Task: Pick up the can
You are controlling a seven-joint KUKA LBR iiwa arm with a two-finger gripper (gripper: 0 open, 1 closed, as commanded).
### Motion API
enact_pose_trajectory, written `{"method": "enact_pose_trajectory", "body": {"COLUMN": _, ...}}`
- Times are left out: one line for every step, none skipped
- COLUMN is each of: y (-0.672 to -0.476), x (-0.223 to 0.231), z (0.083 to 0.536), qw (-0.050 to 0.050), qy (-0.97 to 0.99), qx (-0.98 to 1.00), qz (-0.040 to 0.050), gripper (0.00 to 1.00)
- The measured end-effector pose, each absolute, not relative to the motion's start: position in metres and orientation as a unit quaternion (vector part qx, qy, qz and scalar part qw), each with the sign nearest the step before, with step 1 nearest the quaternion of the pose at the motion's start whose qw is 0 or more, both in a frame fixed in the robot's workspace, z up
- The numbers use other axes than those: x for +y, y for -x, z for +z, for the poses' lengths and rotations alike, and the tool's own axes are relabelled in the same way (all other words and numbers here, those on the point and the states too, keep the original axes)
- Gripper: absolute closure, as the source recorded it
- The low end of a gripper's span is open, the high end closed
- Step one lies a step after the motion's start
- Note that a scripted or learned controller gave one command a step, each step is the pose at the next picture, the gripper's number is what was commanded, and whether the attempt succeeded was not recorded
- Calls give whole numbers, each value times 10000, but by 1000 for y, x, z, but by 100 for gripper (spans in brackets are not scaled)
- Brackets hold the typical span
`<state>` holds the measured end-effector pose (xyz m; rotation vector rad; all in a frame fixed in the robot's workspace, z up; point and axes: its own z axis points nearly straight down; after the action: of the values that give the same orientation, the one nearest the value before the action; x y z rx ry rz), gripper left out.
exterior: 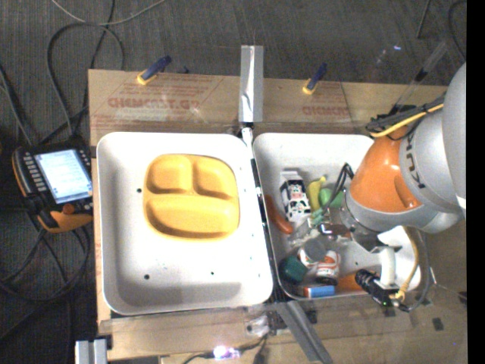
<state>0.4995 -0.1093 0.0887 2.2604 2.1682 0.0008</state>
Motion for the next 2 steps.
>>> {"method": "enact_pose_trajectory", "body": {"y": -499, "x": -177, "z": 130, "qw": -26, "qy": -6879, "qx": 7258, "qz": -25, "gripper": 0}}
{"method": "enact_pose_trajectory", "body": {"y": -573, "x": -169, "z": 167, "qw": -15, "qy": -6801, "qx": 7331, "qz": -22, "gripper": 0}}
